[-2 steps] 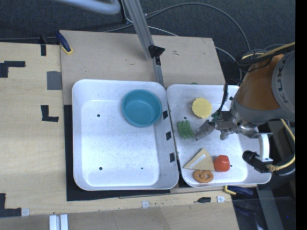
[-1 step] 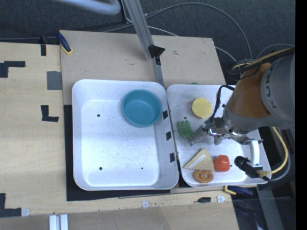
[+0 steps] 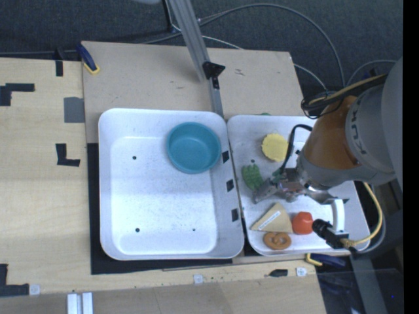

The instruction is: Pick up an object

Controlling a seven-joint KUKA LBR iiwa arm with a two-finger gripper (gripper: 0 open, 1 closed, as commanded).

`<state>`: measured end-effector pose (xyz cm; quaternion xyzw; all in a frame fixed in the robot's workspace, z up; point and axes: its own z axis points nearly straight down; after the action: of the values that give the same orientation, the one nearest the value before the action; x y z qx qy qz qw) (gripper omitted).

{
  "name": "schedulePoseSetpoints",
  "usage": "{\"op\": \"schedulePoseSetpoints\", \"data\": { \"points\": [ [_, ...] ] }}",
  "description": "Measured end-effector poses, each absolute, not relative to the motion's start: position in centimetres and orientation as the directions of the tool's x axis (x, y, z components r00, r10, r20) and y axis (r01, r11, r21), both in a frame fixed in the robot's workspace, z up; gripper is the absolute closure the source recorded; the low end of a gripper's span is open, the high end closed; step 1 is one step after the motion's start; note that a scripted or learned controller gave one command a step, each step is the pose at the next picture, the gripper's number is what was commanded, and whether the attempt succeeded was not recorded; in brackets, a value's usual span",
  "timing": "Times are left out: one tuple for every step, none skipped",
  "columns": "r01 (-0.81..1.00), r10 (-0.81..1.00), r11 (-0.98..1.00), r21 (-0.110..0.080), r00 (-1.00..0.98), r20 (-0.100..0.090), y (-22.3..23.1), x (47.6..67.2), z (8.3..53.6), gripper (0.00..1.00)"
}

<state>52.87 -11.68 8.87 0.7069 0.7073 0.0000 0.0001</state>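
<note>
Right bin (image 3: 243,131), contents: green piece (image 3: 251,174), small and leafy-looking, near the bin's left wall at mid height. Yellow round (image 3: 275,147), up and to the right of the green piece, apart from it. Cheese wedge (image 3: 273,220), pale, pointing up, in the lower part of the bin. Red piece (image 3: 302,223), just beside the wedge on its right. Brown ring (image 3: 278,241), pretzel-like, just below the wedge near the bin's front rim.

Gripper (image 3: 270,190): grey, low over the right bin, between the green piece above-left and the wedge below. Its tips lie just beside the green piece's lower edge; touching or not, cannot tell. Opening of the fingers cannot be told at this size and blur, nor does any object show between them.

Arm (image 3: 340,139): grey with orange band, entering from the right and covering the bin's right side. Black cables loop around it and trail to the bench's rear.

Left bin (image 3: 118,195): white, touching the right bin along the shared wall. Holds a blue bowl (image 3: 194,147), upright, in its upper right corner near that wall.

Bench (image 3: 131,70): tan board under both bins. Grey pole (image 3: 196,34) slants down from the top to the point where the bins meet.
</note>
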Motion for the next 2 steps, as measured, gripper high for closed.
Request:
{"op": "schedulePoseSetpoints", "data": {
  "points": [
    [1.0,1.0,0.0,0.003,0.0,-0.001,-11.8,52.9,10.1,1.0],
    [1.0,1.0,0.0,0.004,0.0,-0.001,-12.4,53.0,16.0,1.0]
  ]
}}
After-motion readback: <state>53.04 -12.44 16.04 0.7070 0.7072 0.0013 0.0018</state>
